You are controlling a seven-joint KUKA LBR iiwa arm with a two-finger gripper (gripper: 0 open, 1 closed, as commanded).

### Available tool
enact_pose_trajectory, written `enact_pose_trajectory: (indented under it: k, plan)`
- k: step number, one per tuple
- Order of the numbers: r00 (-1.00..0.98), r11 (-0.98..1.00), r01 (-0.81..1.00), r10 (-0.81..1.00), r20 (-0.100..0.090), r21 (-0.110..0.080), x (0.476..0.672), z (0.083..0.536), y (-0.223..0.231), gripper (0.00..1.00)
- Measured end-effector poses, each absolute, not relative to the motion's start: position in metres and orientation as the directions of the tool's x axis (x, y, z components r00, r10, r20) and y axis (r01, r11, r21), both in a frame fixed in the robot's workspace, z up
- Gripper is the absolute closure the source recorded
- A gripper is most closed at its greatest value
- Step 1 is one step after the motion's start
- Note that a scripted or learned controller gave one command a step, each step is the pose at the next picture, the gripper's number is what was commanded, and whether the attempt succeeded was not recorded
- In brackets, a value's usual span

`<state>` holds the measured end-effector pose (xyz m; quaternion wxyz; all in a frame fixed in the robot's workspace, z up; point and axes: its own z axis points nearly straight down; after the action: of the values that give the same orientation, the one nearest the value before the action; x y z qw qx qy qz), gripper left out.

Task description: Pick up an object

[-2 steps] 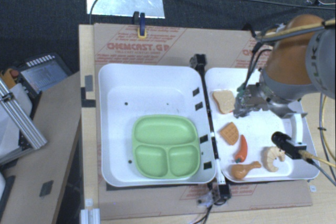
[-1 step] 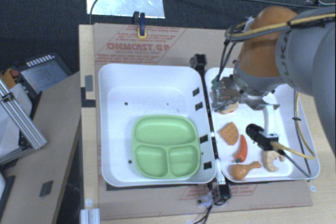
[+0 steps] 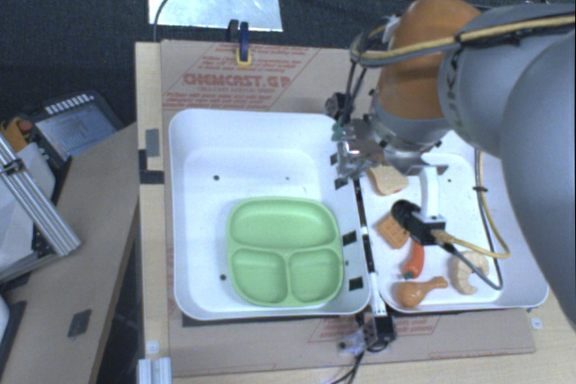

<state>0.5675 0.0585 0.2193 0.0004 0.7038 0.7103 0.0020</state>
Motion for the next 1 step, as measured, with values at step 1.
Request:
enact_pose_trajectory:
  k: [1]
  plan:
    - [-0.009,0.009,1.0,1.0,0.002,0.003,0.5941,0.2134,0.1035,1.0]
